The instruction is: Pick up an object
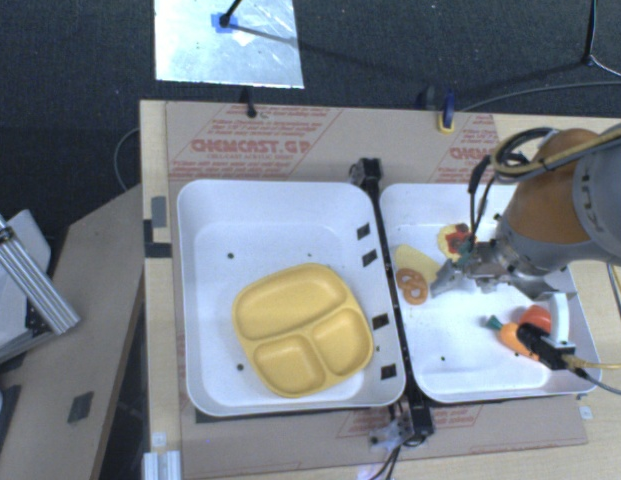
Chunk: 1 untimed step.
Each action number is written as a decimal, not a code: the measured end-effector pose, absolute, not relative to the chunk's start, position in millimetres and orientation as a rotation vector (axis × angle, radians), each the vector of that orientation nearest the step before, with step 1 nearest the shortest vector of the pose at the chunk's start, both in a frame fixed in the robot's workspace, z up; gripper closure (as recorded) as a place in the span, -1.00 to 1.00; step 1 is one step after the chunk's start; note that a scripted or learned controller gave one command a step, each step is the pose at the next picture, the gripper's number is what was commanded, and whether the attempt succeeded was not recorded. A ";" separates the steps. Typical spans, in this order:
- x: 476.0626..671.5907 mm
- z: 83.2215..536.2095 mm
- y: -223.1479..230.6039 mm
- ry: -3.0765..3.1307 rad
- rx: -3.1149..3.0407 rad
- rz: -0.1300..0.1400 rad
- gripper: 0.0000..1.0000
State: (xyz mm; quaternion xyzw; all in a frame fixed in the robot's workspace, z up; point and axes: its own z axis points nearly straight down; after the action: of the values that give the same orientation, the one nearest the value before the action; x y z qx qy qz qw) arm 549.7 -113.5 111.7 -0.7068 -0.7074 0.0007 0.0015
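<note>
Yellow divided tray [303,328] in white left bin [205,268], orange carrot toy [522,330], tan pretzel [413,286], white right bin [460,368]

Even, fairly bright overhead light fell on the bench. The white bins [290,203] were nearly washed out, a metal sheet [228,30] above them glared, shadows stayed faint, and the whole picture was soft and grainy.

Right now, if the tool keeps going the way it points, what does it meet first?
The tool points toward the view's left and slightly down, over the right bin. First in that line appears to be the small pretzel-like ring beside the yellow slice, though its height above them is unclear.
</note>
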 end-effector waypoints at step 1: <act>551.4 124.7 -114.2 -2.224 -2.222 -0.002 1.00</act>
State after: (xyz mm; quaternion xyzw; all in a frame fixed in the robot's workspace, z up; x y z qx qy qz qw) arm 551.4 -114.2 124.7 -0.7067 -0.7075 -0.0006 -0.0011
